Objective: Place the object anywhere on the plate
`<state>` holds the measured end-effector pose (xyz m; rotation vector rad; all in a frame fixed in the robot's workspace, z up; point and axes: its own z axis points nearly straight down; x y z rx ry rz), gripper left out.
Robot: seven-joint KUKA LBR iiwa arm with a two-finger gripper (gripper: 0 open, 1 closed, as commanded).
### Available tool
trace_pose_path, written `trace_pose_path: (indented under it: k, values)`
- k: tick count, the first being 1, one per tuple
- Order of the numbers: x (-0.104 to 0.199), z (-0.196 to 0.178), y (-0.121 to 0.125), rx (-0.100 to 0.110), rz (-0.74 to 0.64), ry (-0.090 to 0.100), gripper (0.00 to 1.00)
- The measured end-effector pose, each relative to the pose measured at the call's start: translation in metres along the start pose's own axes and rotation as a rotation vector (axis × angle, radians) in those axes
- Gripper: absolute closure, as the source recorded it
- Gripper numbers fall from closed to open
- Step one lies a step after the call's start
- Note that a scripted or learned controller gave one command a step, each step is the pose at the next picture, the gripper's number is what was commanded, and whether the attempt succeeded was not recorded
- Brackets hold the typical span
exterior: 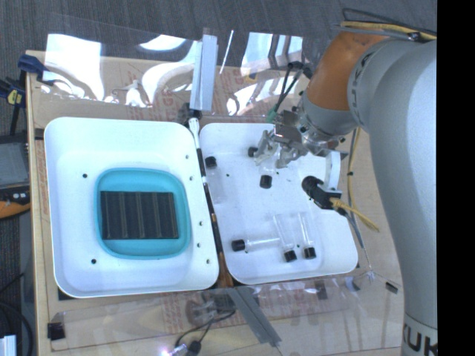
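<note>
- Over the right bin (pixel 338 262), near its upper edge, hangs the gripper (pixel 276 148), coming in from the right side of the camera view.
- Honestly can't tell whether the jaws are spread or pressed together, it's just a cluster of metal bits from this angle. Nothing visibly sits between them.
- Task objects look like clear tubes with black caps. One tube (pixel 256 243) lies flat near the bottom of the right bin, long axis running left-right, cap at its left end.
- Two more tubes (pixel 295 236) lie just beside it on the right, long axes running top-to-bottom, caps toward the bottom edge.
- A loose small black piece (pixel 265 181) sits just below the jaws, and another (pixel 210 162) is off to the left by the bin wall.
- Key relation: the tubes lie well below the jaws in the view, toward the bin's near edge.
- The plate (pixel 110 182), a teal-rimmed thing with a dark ribbed centre, sits in the left bin (pixel 67 139), so my guess is any carry goes leftward across the divider.
</note>
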<state>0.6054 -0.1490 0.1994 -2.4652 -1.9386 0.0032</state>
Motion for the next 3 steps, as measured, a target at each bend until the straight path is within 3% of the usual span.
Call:
trace_pose_path:
  k: [1, 2, 3]
  values:
    - [0.044, 0.047, -0.056, 0.000, -0.179, -0.002, 1.00]
    - [0.105, 0.009, -0.064, -0.004, -0.388, -0.003, 1.00]
    - [0.104, 0.008, -0.064, -0.004, -0.387, -0.004, 0.00]
